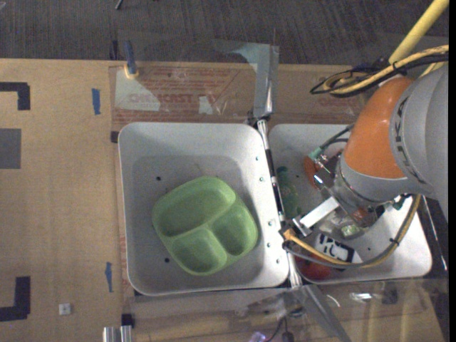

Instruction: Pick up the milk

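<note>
The desk (57,191) carries two white bins. The arm (399,141) hangs low over the right bin (417,258), covering much of it. The left bin (135,155) holds a green divided plate (204,224). I cannot tell the state of the pincer, nor find the milk for sure.

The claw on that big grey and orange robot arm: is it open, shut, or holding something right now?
Gripper: cannot be told; the arm's own wrist hides it from above as it reaches down into the right white bin.

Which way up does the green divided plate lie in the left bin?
Right way up: the green divided plate shows its three hollow compartments facing the camera, lying flat in the left bin.
</note>
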